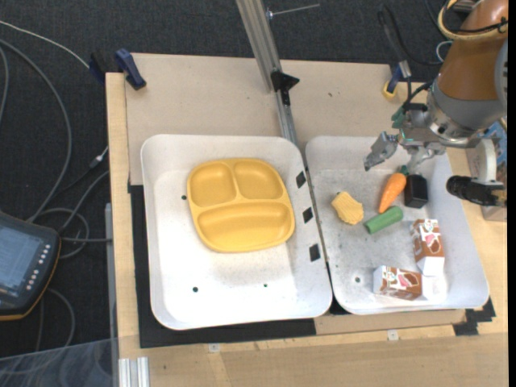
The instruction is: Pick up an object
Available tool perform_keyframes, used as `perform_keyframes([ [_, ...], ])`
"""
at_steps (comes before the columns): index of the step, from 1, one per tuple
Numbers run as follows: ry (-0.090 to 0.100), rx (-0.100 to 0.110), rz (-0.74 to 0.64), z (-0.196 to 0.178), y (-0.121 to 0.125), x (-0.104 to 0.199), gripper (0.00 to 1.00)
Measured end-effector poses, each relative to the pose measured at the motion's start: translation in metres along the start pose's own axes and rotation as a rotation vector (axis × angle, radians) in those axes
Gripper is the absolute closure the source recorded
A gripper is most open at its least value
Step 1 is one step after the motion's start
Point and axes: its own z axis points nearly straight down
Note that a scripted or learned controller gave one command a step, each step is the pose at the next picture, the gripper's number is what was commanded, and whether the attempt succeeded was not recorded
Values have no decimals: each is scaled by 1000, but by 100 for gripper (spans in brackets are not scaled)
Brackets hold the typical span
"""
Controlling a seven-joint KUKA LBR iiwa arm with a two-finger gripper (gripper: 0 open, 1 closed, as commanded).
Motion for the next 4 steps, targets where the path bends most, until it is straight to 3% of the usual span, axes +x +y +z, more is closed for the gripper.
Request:
perform_keyframes([
  [1,0,0,0,0,0,0,0],
  [3,0,6,2,111,-6,-3,0],
  [4,-1,-10,2,122,-2,-3,0],
])
